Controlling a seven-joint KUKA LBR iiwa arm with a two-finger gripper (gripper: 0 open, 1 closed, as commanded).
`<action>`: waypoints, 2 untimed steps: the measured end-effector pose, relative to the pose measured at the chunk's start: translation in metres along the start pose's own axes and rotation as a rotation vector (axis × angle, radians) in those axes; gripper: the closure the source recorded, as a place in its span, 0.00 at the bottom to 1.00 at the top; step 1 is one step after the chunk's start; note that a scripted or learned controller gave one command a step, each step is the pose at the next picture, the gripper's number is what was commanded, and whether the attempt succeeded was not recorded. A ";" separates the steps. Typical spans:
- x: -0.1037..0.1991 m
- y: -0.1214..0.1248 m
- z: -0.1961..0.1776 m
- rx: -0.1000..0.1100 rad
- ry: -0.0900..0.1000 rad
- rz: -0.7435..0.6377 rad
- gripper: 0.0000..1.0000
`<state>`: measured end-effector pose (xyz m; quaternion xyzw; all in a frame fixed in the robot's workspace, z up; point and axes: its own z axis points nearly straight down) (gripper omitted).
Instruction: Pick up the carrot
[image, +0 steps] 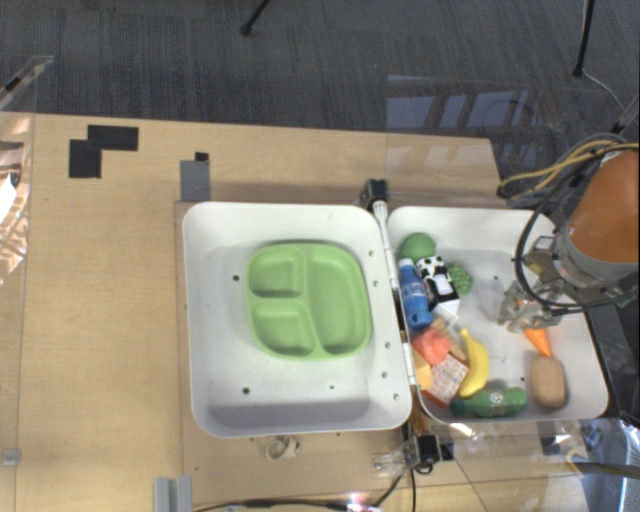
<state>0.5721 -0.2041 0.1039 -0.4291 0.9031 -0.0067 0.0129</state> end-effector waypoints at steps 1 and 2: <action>0.000 0.000 0.001 -0.001 0.000 0.000 0.00; -0.004 -0.003 -0.013 0.009 -0.008 0.002 1.00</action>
